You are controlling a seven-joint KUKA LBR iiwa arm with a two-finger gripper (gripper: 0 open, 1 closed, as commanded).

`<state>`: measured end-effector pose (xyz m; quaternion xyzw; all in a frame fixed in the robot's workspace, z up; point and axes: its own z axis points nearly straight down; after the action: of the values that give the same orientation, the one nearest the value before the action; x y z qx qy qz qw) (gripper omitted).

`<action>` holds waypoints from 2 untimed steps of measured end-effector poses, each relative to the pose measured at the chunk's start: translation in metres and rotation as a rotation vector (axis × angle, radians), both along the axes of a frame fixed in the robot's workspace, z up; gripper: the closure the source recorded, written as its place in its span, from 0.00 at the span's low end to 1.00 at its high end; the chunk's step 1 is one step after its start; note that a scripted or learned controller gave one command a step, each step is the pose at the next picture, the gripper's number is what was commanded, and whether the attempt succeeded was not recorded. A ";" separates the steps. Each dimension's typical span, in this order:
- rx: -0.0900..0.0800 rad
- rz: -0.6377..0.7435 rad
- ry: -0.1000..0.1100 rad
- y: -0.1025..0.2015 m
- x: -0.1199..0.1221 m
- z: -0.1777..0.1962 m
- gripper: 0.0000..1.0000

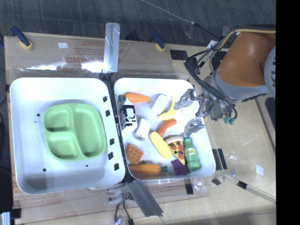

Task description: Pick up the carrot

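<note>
An orange carrot (146, 169) with a green stub lies along the front wall of the right bin (154, 83). A second orange, carrot-like piece (137, 97) lies near that bin's back left. My gripper (190, 111) hangs over the bin's right side, well behind the front carrot and to the right of the back piece. Its two fingers (186, 97) are spread open, and only white bin floor shows between them.
The right bin also holds a yellow banana (161, 145), a green bottle (191, 154), a pizza slice (176, 148), a waffle (133, 153), a red-orange piece (167, 125) and white items. In the left bin (18, 125) sits a green divided plate (74, 131).
</note>
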<state>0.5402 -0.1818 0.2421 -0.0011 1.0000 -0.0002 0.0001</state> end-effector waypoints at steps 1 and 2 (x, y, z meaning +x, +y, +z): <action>0.001 0.209 0.002 0.012 -0.056 -0.035 0.00; 0.003 0.483 0.004 0.044 -0.052 -0.103 0.00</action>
<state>0.4884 -0.1377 0.1386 -0.2402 0.9707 0.0014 -0.0017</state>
